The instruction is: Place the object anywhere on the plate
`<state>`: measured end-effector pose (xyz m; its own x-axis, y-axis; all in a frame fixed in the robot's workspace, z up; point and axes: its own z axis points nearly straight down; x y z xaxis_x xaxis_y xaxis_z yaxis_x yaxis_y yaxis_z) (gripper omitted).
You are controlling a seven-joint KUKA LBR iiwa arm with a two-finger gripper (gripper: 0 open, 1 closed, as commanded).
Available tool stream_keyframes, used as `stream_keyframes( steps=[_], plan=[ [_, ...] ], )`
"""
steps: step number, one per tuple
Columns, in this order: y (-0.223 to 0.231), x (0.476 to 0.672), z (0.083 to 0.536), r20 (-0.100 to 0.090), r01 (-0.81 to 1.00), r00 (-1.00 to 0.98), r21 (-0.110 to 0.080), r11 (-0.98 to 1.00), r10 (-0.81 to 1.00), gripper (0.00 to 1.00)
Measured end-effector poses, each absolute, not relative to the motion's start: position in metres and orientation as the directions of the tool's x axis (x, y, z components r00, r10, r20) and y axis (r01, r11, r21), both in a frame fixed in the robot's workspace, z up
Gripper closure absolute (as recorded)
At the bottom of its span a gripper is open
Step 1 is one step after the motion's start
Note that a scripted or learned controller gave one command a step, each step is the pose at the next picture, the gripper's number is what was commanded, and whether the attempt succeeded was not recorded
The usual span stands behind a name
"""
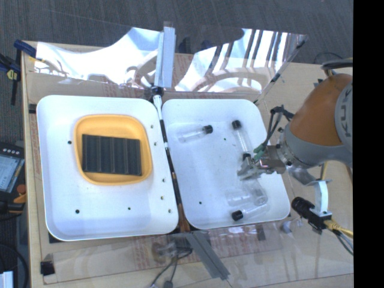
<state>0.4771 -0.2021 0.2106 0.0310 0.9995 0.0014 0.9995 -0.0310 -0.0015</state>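
Note:
A yellow plate [109, 126] lies in the left bin [57, 191], and a dark ribbed slab [113, 155] covers its middle. The right bin [201, 185] holds three clear tubes with black caps. One tube [196, 134] lies near the bin's back left. A second tube [240, 138] lies lengthwise at the back right. The third tube [249, 204] rests near the front right corner. My gripper [246, 166] hangs low over the right bin, just beyond the near end of the second tube and above the third. I see nothing lifted in it.
Crumpled reflective sheeting [198, 65] and an upright metal post [165, 56] stand behind the bins. A raised divider [168, 161] runs between the two bins. The arm's orange band [324, 113] looms over the bench's right edge.

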Motion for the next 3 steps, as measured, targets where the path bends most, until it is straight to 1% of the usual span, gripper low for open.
stream_keyframes(
  steps=[1,2,3],
  plan=[
    [-0.202,0.477,0.211,0.001,1.0,0.031,-0.001,-0.031,1.0,0.0],
    [-0.199,0.527,0.259,0.0,0.955,-0.296,0.0,0.296,0.955,0.0],
    [-0.211,0.487,0.28,0.001,0.804,-0.595,-0.001,0.595,0.804,0.0]
  ],
)
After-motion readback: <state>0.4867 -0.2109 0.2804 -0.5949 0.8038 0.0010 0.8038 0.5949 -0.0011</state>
